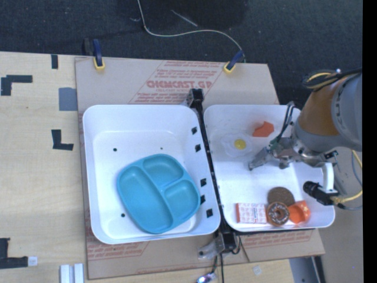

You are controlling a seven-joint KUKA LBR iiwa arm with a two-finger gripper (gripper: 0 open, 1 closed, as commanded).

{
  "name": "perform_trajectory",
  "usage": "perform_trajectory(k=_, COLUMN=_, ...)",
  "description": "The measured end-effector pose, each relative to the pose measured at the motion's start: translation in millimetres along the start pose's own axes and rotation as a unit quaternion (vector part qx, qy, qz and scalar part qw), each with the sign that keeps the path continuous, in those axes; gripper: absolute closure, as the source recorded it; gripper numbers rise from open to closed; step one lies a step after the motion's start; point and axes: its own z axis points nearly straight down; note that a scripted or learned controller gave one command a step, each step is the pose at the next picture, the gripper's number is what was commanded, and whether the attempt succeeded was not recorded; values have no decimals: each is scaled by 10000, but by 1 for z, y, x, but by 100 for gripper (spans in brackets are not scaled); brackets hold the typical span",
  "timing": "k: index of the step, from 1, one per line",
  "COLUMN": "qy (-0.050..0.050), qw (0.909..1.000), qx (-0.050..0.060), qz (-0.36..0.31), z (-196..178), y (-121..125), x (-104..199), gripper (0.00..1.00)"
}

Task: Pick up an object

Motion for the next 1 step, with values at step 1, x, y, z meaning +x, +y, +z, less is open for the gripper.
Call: perform_trajectory(k=1, qy=-11, qw=10000, qx=-19, qz=0, z=-14, y=1, x=-1, gripper=100)
